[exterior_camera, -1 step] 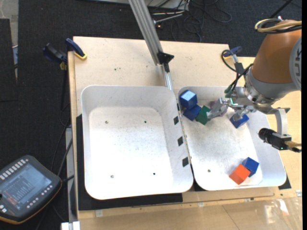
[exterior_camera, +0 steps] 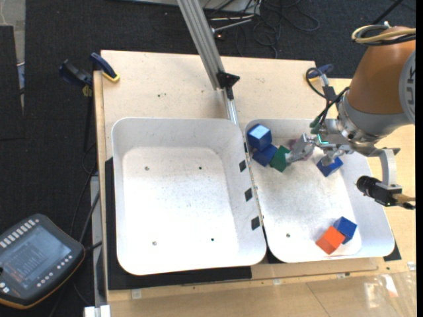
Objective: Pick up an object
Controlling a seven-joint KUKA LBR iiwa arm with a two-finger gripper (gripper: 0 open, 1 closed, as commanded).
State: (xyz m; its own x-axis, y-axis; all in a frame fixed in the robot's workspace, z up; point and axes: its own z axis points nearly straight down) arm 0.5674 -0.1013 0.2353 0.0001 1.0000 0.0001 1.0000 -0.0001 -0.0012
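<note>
Gripper: your gripper [exterior_camera: 316, 152] hangs low over the back of the right bin [exterior_camera: 310, 246]; whether it is spread or pinching, you cannot tell.
Progress: nothing is visibly held, so by my judgement the pick is not yet done.
Nearest object: a dark blue block [exterior_camera: 329, 166] sits just beside the gripper.
Cluster: a light blue cube [exterior_camera: 259, 136], another blue block [exterior_camera: 264, 154] and a green block [exterior_camera: 280, 158] crowd together near the bin's back left corner, likely obstacles.
Front: an orange block [exterior_camera: 330, 241] touches a blue cube [exterior_camera: 345, 228], well apart from the gripper.
Left bin [exterior_camera: 125, 177]: white, beside the right one.
</note>
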